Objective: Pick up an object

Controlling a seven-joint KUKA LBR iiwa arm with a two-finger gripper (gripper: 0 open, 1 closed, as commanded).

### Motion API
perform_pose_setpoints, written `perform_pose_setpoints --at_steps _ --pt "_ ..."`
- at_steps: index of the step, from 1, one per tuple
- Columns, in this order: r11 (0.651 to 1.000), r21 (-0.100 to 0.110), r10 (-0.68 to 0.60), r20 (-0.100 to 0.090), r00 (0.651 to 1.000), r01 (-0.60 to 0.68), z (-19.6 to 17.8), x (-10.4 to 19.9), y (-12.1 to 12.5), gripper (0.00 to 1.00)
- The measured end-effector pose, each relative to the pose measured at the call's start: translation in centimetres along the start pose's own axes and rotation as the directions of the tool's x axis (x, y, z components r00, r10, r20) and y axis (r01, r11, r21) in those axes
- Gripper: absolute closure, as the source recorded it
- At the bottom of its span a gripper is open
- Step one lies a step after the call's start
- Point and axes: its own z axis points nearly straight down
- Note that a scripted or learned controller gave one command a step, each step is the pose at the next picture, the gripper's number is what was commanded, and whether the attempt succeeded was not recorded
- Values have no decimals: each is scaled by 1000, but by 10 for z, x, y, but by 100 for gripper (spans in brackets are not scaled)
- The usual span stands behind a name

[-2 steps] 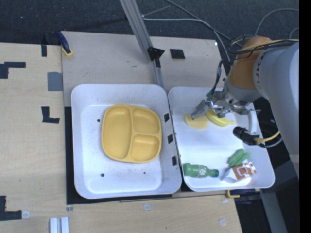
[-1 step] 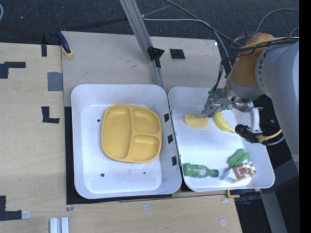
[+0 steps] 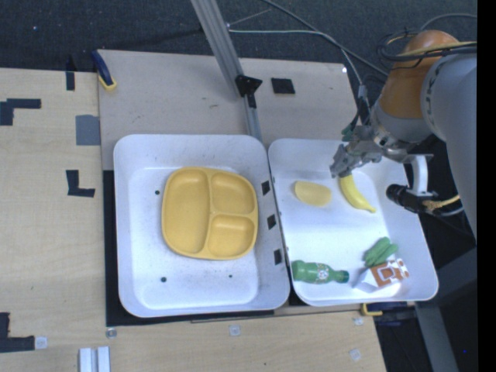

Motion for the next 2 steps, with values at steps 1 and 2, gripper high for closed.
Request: perform_pose_setpoints --at_steps 1,2 --pt "1000 -2 -1 0 1000 1 -53 0 1 100" --pt "1000 2 -5 -2 1000 5 -60 64 -8 100"
